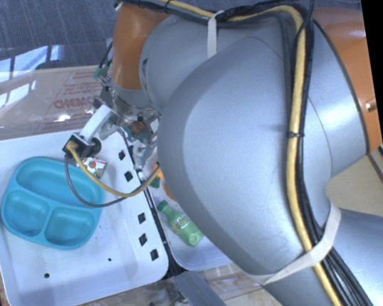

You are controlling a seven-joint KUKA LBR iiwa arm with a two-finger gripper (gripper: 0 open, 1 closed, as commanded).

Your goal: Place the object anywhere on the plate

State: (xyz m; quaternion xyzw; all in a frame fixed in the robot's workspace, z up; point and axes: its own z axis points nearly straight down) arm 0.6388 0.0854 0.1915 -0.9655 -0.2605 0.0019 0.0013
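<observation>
A light blue plate [45, 208] with three compartments lies in the left part of the left bin [27, 297]. A small white item with red and green marks [95, 166] sits at the plate's right rim. My gripper [137, 137] hangs over the divide between the two bins, just right of the plate, under the orange wrist band. The arm's bulk and cables hide much of it. A green bottle [181, 225] lies in the right bin [194, 260] against its left wall, below the gripper.
The grey arm covers most of the right bin. A yellow cable [90, 195] loops down over the plate's right edge. The bin divider carries a row of black squares [143, 220]. Brown cardboard [60, 97] lies behind the left bin.
</observation>
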